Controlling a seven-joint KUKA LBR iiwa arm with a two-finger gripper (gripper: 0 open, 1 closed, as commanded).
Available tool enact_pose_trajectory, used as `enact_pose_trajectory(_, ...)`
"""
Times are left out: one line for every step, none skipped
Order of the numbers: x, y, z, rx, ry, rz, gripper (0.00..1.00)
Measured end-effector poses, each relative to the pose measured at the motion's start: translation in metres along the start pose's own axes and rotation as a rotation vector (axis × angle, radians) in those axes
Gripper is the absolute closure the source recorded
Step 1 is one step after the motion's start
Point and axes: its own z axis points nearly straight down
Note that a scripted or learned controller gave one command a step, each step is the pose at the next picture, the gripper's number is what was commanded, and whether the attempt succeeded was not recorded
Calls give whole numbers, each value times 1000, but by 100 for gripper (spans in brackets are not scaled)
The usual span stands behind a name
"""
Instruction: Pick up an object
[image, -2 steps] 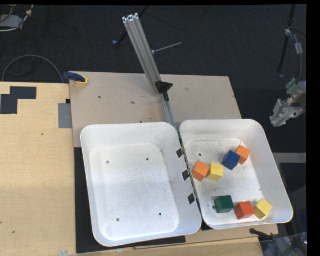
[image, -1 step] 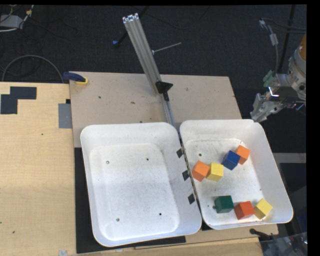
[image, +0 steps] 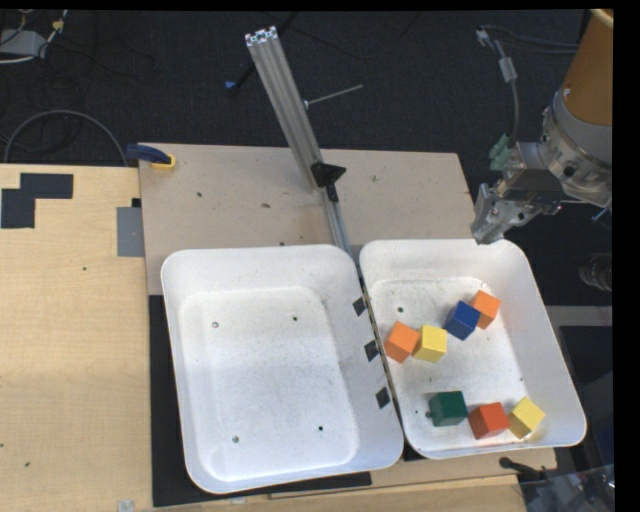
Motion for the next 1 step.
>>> enact_pose_trajectory(63,-22,-7,3,0,-1,100)
